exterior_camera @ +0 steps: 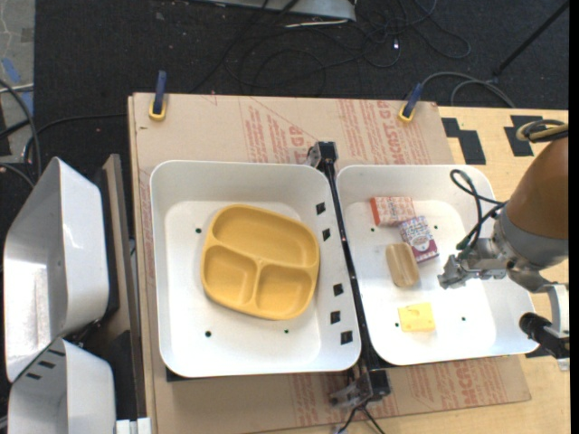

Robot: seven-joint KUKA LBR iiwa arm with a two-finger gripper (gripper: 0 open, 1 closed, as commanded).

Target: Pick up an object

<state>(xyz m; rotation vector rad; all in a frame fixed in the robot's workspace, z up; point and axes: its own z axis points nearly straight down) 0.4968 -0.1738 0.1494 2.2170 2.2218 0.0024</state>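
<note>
The right bin (470, 333) holds a red-and-white packet (392, 210) at the back, a small purple-and-white packet (418, 236) just in front of it, a tan oblong piece (402, 265) in the middle and a yellow block (416, 317) toward the front. My gripper (450, 277) hangs low over the right bin, just right of the tan piece and the purple packet. Nothing shows between its tips. The orange band and grey wrist (534, 224) rise to the right of it.
The left bin (172, 269) carries a yellow three-compartment tray (260, 261). A black divider strip (342, 260) runs between the bins. Blue-and-yellow clamps (158, 98) (412, 104) hold the cardboard at the back. A white container (50, 251) stands at the far left.
</note>
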